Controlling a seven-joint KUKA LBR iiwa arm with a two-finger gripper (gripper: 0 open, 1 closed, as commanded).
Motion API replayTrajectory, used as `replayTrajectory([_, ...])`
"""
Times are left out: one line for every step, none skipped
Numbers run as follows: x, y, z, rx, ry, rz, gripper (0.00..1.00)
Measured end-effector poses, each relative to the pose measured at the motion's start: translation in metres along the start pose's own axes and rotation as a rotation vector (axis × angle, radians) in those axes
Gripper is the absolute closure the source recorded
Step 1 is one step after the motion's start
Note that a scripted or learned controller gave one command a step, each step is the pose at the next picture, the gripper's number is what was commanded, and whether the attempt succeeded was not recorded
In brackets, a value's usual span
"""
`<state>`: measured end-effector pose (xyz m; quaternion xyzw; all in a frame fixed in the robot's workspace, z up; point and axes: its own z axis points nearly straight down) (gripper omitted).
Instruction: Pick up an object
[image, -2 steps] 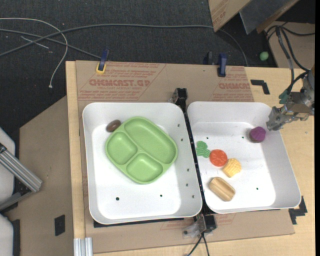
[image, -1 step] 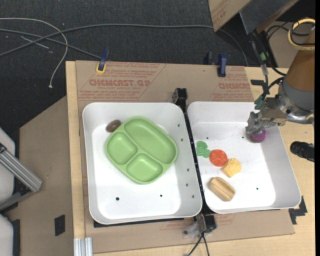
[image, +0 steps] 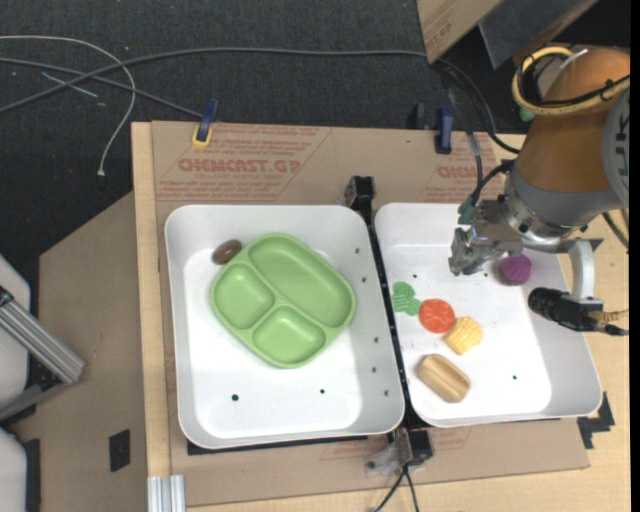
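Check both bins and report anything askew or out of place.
The green tray lies rotated, its edges at a slant to the left bin. A small brown object rests against its upper-left rim, apart from the other items, which sit in the right bin. Nothing looks spilled or damaged.

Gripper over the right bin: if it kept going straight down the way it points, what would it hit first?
Probably bare floor of the right bin. The gripper points down left of the purple object and above the green piece, apparently over neither, though depth is unclear.
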<state>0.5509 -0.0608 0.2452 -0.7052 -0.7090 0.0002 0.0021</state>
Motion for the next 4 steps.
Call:
replayTrajectory([0.052, 0.003, 0.017, 0.001, 0.001, -0.001, 1.00])
replayTrajectory([0.099, 0.001, 0.024, 0.001, 0.000, 0.000, 1.00])
replayTrajectory([0.150, 0.019, 0.016, -0.005, 0.000, -0.001, 1.00])
replayTrajectory([0.147, 0.019, 0.016, -0.003, -0.002, 0.005, 0.00])
